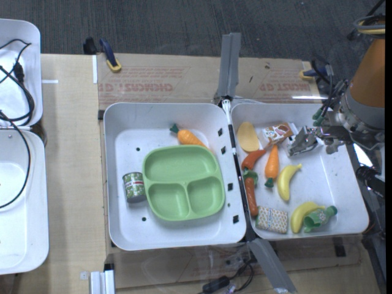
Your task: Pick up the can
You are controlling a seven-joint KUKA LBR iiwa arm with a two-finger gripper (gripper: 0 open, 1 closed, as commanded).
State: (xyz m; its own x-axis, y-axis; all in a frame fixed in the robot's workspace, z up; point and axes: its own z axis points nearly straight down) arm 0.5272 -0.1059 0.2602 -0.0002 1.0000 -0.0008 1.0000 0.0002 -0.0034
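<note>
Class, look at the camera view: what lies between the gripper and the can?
Between the gripper and the can, the camera view shows toy carrots, the bin divider and the green plate.

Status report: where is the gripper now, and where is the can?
Gripper over right bin, upper part, far from can. Can on its side in left bin, touching green divided plate's left edge. Nothing on top of it.

Dark carpet floor (153, 11) behind a pale wooden bench (70, 164).
</note>
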